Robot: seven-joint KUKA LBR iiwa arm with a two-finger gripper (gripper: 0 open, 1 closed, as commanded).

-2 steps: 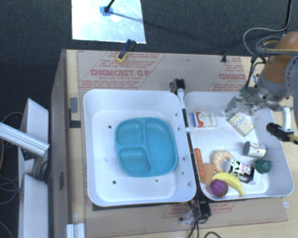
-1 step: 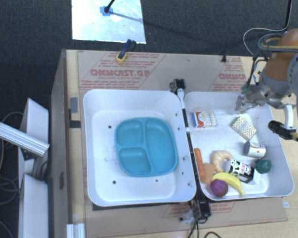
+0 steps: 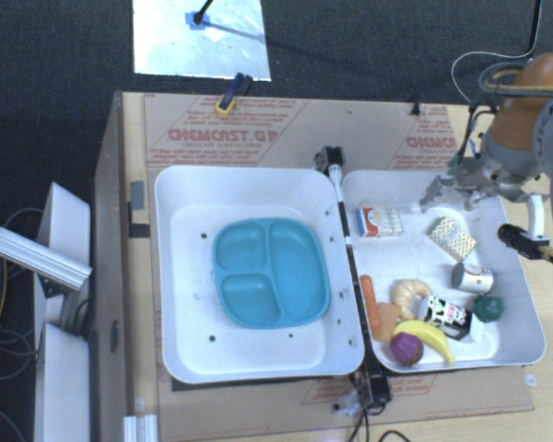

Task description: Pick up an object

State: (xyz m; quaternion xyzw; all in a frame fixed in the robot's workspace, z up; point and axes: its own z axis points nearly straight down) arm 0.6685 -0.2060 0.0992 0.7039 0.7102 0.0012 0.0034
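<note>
The two-finger gripper [image 3: 440, 191] hangs over the far edge of the right shallow white bin [image 3: 525, 339], fingers spread and grasping nothing. Nearest beneath it lie a small white-and-orange carton [image 3: 379, 221] and a patterned white packet [image 3: 452, 238], both apart from it.

two white bins [image 3: 180, 247], one blue tray [image 3: 269, 272], one banana [image 3: 426, 336], one carrot [image 3: 370, 297]; perhaps nine small items

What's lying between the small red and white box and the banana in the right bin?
In the camera view, a pale croissant-shaped pastry lies between the red and white box and the banana; bare bin floor above it.
</note>
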